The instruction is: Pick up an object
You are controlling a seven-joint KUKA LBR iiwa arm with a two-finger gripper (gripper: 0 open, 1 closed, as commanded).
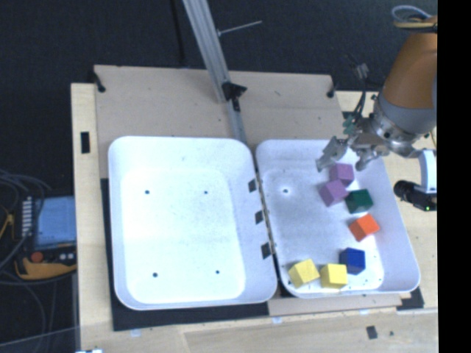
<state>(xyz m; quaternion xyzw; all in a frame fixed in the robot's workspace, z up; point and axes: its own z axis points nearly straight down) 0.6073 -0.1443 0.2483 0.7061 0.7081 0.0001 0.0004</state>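
Note:
The right bin [294, 219] holds several small blocks. Two purple blocks lie at its upper right, one [341, 173] above the other [333, 191]. A green block [359, 201] and an orange block [363, 226] sit below them. A blue block [353, 259] and two yellow blocks [303, 272] [333, 275] rest near the front wall. My gripper [347, 157] hangs open just above the upper purple block, its fingers spread to the left and right, with nothing between them.
The left bin [184, 219] lies beside the right one. A slanted metal rail [210, 46] runs down to the gap between the bins. Cables and a blue box [55, 223] sit off the bench's left edge.

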